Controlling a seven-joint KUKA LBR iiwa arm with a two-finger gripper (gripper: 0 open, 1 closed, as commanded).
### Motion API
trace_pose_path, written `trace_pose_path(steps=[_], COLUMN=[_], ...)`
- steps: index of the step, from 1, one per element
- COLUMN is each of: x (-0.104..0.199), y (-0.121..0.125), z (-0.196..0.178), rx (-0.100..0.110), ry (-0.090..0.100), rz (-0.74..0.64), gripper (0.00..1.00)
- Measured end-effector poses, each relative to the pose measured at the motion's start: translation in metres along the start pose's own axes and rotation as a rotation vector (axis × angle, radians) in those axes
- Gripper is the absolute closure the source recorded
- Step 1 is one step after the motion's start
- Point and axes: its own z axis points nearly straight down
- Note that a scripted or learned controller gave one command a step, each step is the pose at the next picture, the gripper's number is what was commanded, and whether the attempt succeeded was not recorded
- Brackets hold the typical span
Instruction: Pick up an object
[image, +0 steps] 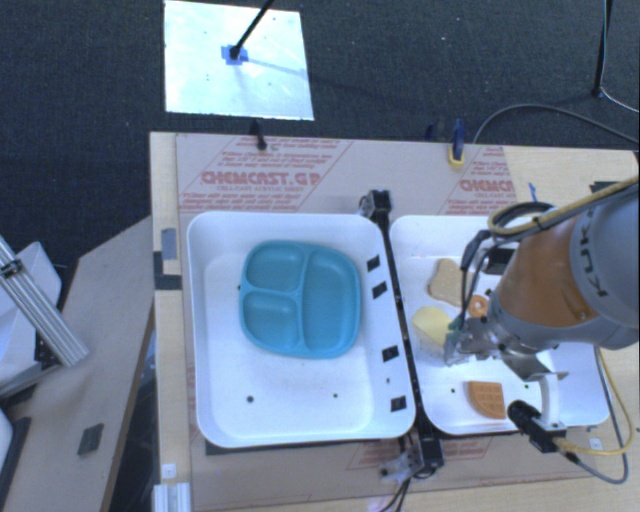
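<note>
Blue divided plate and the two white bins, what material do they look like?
The blue divided plate looks like moulded plastic: uniform teal colour, rounded compartment ridges, soft matte sheen. The left white bin and right white bin look like thin formed plastic too, smooth, semi-gloss, with rounded corners and rolled rims; coated metal can't be ruled out.

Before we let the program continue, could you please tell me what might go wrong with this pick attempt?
1. The hand is low in the right bin beside a pale yellow piece; it may nudge it away instead of grasping it.
2. A tan piece, a small orange piece and a waffle-like square lie close by, so the arm could knock them.
</note>
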Motion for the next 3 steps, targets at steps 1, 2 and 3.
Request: trace_pose_path(steps=[1, 2, 3], x=[-0.006, -0.008, 0.002], y=[-0.005, -0.002, -0.004], z=[-0.056, -0.098, -0.152], rx=[-0.001, -0.002, -0.003], ry=[-0.005, -0.005, -0.005], rz=[0.001, -0.002, -0.003], gripper=[1.0, 1.0, 1.0])
